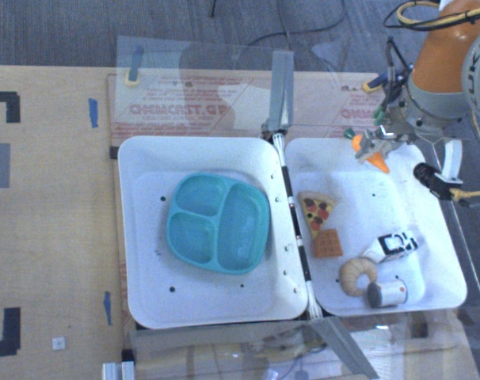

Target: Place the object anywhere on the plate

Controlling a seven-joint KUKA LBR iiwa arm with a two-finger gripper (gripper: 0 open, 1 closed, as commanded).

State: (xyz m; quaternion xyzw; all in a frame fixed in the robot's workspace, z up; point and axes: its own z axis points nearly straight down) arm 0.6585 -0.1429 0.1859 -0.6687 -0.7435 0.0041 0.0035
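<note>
Teal plate (pixel 219 222) sits in left bin (pixel 137 165); right bin (pixel 446 275) holds pizza (pixel 316 210), cracker (pixel 328 244), croissant (pixel 357 274). Gripper (pixel 375 150) grips a carrot (pixel 378 162).

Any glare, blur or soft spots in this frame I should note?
Camera view: the clear panel behind the bins reflects pale glare; the plate is sharp and evenly lit with faint sheen; the gripper region looks soft, so the orange piece there is hard to resolve.

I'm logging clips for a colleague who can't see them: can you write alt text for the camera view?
The gripper holds an orange carrot-like piece over the right bin's far corner. The left bin holds a teal divided plate. In the right bin lie a pizza slice, cracker, croissant, toy car and small cylinder.
</note>
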